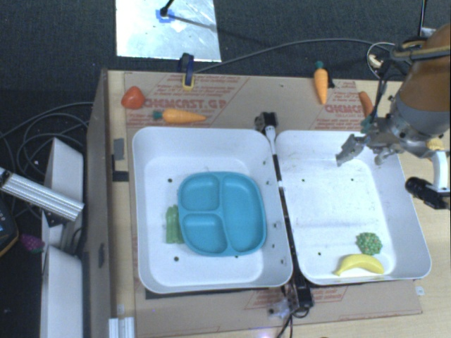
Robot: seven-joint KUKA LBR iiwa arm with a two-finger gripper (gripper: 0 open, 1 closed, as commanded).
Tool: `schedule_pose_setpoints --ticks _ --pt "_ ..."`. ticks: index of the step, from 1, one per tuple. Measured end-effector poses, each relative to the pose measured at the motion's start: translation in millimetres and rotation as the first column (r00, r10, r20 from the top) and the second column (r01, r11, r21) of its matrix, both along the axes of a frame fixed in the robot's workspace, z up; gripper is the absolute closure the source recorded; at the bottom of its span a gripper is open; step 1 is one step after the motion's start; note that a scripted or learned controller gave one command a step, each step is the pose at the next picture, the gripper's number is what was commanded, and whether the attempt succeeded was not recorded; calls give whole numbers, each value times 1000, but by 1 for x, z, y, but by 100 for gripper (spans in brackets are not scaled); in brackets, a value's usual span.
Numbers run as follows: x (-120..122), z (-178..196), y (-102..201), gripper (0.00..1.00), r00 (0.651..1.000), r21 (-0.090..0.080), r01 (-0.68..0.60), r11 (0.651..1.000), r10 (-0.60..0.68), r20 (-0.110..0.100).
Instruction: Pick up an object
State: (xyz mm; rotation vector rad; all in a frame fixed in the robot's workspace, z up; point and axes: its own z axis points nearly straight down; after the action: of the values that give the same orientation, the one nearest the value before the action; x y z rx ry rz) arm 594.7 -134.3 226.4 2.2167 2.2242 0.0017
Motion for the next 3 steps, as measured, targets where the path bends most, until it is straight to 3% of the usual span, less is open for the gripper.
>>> schedule_pose_setpoints --ticks 1,2,3 --pt "-25 -133 -16 0 1000 1 3 1000 -3 -5" --pt "38 -131 -23 0 1000 -1 0 1000 0 2" --pt "39 -120 -23 100 1000 -1 -3 1000 3 5"
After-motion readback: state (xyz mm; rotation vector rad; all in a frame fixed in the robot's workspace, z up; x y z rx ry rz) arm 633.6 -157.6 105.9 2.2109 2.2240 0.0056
